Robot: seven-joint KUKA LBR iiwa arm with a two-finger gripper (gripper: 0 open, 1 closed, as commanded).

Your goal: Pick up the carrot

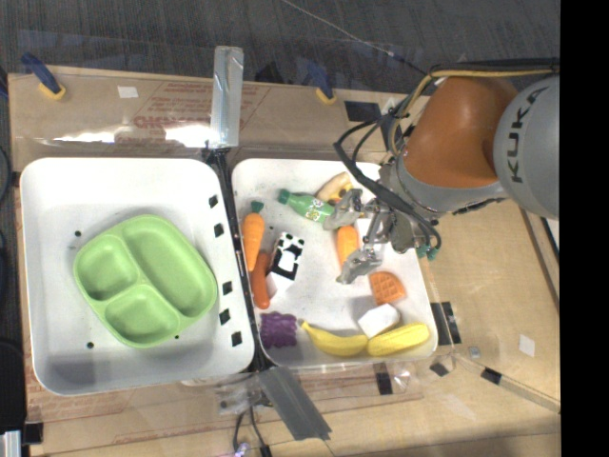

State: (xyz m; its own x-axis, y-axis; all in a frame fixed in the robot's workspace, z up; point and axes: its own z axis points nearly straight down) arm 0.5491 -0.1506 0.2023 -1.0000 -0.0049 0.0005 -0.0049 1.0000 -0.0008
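Tool (360, 260) sat over R bin (411, 284) beside small carrot (346, 244); grip state unclear, fingers partly hidden by wrist.

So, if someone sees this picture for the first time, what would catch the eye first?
Probably the big grey arm with its orange band, reaching in from the right over the right bin. Next, the bright green divided plate, lying alone in the left bin. Then the crowd of toy food under the pincer: a carrot at the bin's left side and a banana along its front edge.
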